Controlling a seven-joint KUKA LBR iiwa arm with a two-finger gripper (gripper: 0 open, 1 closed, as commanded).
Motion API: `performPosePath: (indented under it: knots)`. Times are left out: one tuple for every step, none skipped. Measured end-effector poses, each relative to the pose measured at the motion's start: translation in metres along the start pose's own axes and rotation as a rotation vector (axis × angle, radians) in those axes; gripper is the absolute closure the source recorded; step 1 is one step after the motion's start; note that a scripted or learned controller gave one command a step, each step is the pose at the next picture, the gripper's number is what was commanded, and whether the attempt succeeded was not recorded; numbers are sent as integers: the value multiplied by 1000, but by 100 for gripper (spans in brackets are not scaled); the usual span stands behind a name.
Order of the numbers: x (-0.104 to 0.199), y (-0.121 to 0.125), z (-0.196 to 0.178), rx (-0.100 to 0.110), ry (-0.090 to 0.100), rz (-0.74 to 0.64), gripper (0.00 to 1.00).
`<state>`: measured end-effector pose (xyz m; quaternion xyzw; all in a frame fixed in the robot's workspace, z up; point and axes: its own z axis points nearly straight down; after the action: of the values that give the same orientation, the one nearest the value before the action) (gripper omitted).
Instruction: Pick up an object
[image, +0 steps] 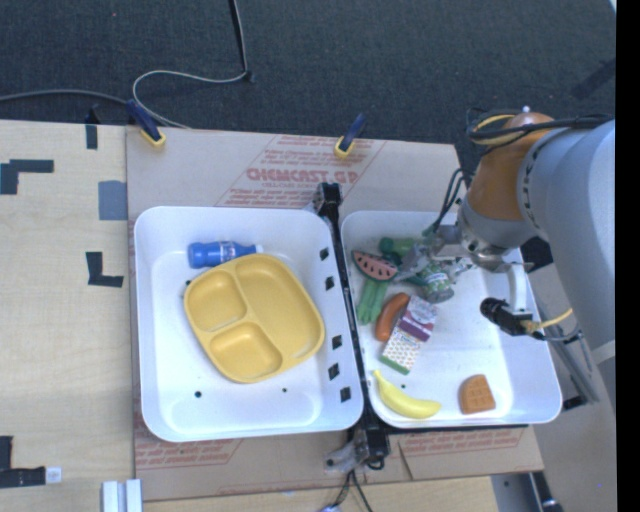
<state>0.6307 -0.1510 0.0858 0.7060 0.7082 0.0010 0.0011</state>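
My gripper (432, 272) hangs low over the upper middle of the right bin (520, 385), reaching in from the right below the orange wrist band. It sits right beside a green leafy toy (397, 246) and just above a small printed packet (408, 340). To its left lie a watermelon slice (375, 266), a green vegetable (371, 298) and an orange carrot (392, 315). A banana (405, 398) and an orange biscuit (477, 394) rest near the bin's front wall. Whether anything sits in the gripper is hidden by its body.
The left bin (160, 400) holds a yellow divided plate (253, 316) and a blue bottle (225, 253) lying behind it. A black divider with clips (335, 290) runs between the bins. The arm's grey body (580, 220) covers the right side of the right bin.
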Motion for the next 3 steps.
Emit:
performPosePath:
  knots:
    - [1,1,-11,1,1,-2,100]
    - [78,-40,-99,3,1,0,100]
    - [113,-102,-172,4,1,1,100]
